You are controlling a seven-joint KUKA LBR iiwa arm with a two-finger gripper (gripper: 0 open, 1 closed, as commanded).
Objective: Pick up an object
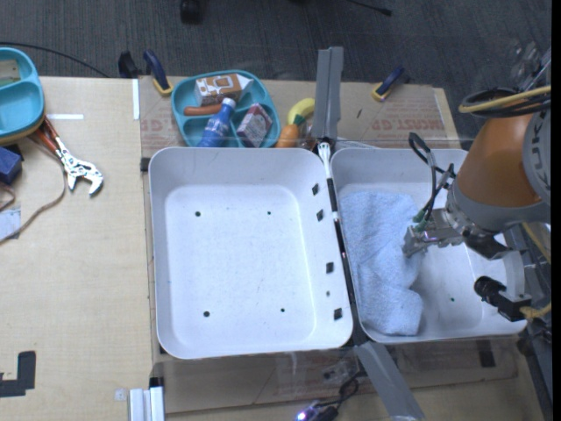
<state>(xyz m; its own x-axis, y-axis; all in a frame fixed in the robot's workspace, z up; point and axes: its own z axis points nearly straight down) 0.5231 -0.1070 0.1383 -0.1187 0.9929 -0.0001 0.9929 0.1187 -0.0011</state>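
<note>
A crumpled pale blue towel [383, 261] lies in the right bin [456, 318], along its left side. My gripper [417, 240] hangs low over the right bin, at the towel's right edge, about halfway down the bin. The grey arm with its orange band [500, 160] comes in from the right and covers the bin's upper right part. Whether the gripper touches or grips the towel is hidden from this angle.
The left bin [166, 261] sits beside the right one, with a grey divider post [329, 86] at their far junction. Behind the bins stands a blue tray [226, 108] with small items. A wrench [77, 172] lies on the bench at left.
</note>
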